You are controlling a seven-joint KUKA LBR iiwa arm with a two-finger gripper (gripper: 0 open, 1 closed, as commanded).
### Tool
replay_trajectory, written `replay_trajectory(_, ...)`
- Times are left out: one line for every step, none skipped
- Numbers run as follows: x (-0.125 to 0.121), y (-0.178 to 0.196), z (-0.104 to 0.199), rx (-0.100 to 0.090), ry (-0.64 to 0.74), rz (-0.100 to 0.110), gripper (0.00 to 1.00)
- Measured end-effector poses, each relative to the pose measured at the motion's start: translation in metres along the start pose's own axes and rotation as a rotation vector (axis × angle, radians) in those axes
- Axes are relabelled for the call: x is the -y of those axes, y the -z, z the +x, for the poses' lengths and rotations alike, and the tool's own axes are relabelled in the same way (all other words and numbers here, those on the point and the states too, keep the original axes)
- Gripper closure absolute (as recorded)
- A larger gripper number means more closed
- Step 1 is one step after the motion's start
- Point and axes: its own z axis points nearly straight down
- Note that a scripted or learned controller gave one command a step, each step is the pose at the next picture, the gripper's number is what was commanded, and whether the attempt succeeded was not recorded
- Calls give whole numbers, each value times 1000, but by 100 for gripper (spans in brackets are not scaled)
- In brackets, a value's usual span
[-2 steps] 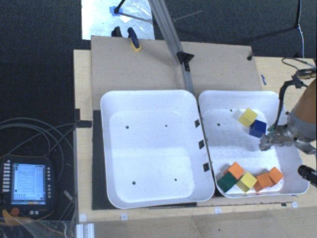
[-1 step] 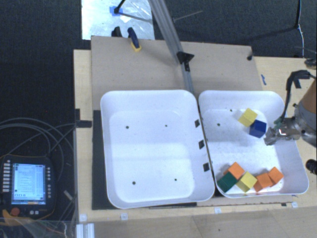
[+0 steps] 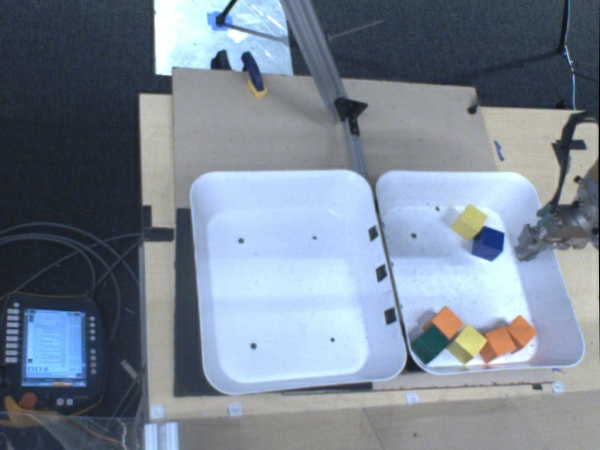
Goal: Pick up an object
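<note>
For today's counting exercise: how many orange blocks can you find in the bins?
3, all in the right bin near its front edge: one orange block beside the green block, another right of the yellow block, the third touching it. Others could hide underneath.

The gripper (image 3: 527, 247) is grey metal, dull and slightly mottled, with short stubby ends. Behind it the wrist (image 3: 583, 216) is a paler grey block, blurred at the frame's edge. A thin dark cable (image 3: 563, 162) loops above it, with a small dark bracket at its top.
</note>
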Motion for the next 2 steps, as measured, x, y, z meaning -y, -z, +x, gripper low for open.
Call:
replay_trajectory(-20,-4,52,-4,6,3,100)
replay_trajectory(-41,-7,99,-4,6,3,100)
